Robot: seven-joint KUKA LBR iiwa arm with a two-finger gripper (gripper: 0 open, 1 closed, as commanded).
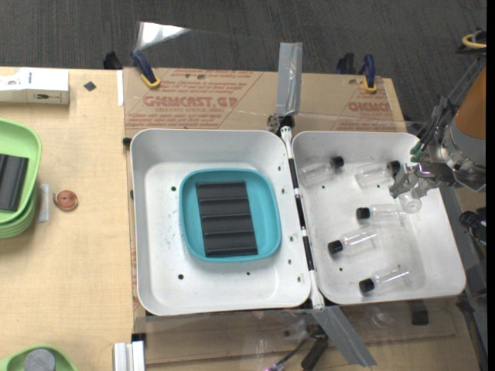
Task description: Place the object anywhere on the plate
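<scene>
1. Left bin [155, 284] holds a teal plate [267, 207] with a dark ridged insert [226, 219] in its middle. Right bin [441, 284] holds several clear vials with black caps, lying flat and apart.
2. Vials noted: one near the top left [321, 168], one mid-bin [379, 212], one below it [352, 242], one at the lower edge [384, 279], and one at the upper right [379, 175], close to the gripper.
3. Gripper [406, 188] sits low over the upper right of the right bin. A clear vial body seems to lie just at its tip, but glare and clear plastic blur the contact; I cannot tell how wide the fingers stand or whether anything is held.
4. Judged step: picking a vial; nothing is on the plate yet.
5. To do it well: close across the vial's width, not along its length, as round plastic will likely roll or squirt out. Lift straight, check the vial comes up, then cross the bin walls high and set down on the insert, whose ridges should stop rolling.
</scene>
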